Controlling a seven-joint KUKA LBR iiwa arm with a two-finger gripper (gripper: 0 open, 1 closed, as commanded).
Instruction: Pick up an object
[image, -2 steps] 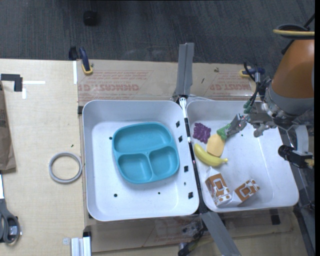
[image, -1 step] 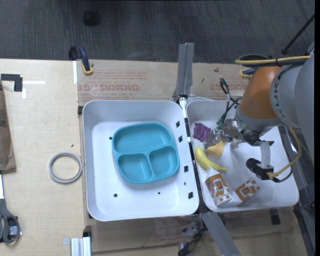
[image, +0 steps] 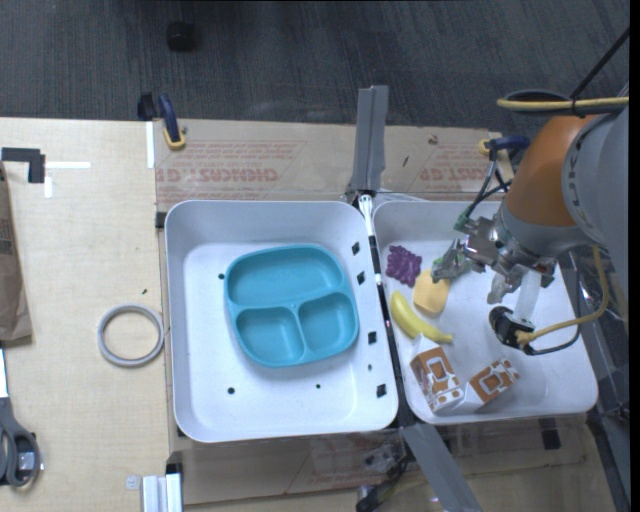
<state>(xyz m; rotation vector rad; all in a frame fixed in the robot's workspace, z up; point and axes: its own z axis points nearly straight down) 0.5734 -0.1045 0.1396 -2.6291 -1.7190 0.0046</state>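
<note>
The right bin (image: 560, 395) holds a purple bunch of grapes (image: 404, 264), a pale yellow lump (image: 432, 294), a banana (image: 415, 319) and two brown-and-white cartons (image: 437, 379) (image: 494, 380). My gripper (image: 473, 277) hangs over the upper middle of this bin, just right of the yellow lump. It looks open: one finger (image: 447, 263) sits by the lump's top edge, and the other finger (image: 499, 290) points down to the right. Nothing lies between them.
The left bin (image: 190, 300) holds a blue divided plate (image: 292, 304). A black cable loop (image: 512, 330) hangs from the wrist above the right bin's floor. On the bench at the left lie a tape ring (image: 131, 334) and scissors (image: 15, 455).
</note>
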